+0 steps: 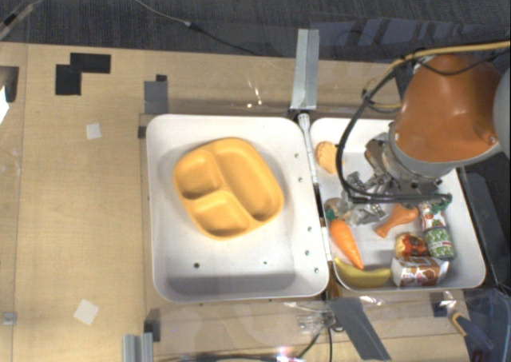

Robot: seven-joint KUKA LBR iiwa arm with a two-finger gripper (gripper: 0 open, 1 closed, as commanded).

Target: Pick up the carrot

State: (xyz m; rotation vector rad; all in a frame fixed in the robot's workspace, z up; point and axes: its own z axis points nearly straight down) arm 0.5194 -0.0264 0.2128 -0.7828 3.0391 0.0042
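The carrot (pixel 346 243) lies in the right bin (pixel 471 276) near its left wall. It is orange, its green top points to the far side and its tip rests near a banana (pixel 364 276). My gripper (pixel 369 197) hangs under the orange wrist band, over the middle of the right bin. It sits just above and to the right of the carrot's green end, and the arm's bulk hides much of it. Nothing visible is held in it.
A yellow divided plate (pixel 227 187) sits in the left bin (pixel 172 272). The right bin also holds a tan bread piece (pixel 326 156), a second orange item (pixel 397 220), a small can (pixel 438 234) and a red-labelled packet (pixel 416 264). A metal divider (pixel 303 73) separates the bins.
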